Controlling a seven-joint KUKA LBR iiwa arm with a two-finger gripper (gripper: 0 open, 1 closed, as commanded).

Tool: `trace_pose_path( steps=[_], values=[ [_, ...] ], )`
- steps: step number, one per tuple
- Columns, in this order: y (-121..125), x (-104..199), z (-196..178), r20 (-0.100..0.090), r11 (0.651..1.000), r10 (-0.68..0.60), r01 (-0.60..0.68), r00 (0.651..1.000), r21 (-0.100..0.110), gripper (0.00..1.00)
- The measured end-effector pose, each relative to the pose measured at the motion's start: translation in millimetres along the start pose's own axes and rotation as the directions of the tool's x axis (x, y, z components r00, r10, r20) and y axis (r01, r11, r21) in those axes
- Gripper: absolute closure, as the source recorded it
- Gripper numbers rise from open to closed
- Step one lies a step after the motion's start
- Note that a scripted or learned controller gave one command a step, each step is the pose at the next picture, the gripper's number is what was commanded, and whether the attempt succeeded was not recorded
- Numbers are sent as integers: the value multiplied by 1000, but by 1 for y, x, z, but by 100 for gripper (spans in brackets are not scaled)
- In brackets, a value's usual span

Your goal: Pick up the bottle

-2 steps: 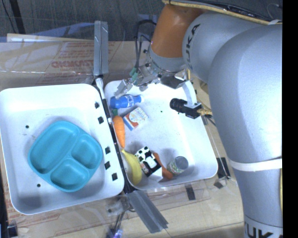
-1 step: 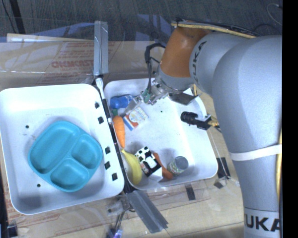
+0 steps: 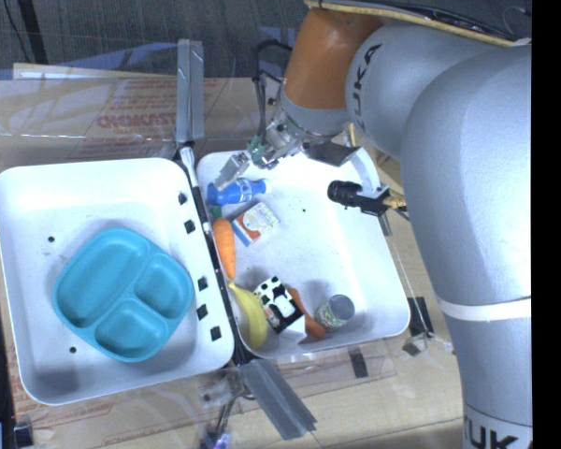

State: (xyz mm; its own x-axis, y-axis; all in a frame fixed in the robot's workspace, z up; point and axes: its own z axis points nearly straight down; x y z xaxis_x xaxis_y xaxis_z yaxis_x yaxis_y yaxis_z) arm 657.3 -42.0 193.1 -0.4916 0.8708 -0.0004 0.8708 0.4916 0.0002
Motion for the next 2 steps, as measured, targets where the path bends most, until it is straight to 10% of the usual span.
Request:
trace_pose_path(
  steps=[2],
  values=[
    [17,31,-66,0,1000,-25,25,1000,0,0]
  ],
)
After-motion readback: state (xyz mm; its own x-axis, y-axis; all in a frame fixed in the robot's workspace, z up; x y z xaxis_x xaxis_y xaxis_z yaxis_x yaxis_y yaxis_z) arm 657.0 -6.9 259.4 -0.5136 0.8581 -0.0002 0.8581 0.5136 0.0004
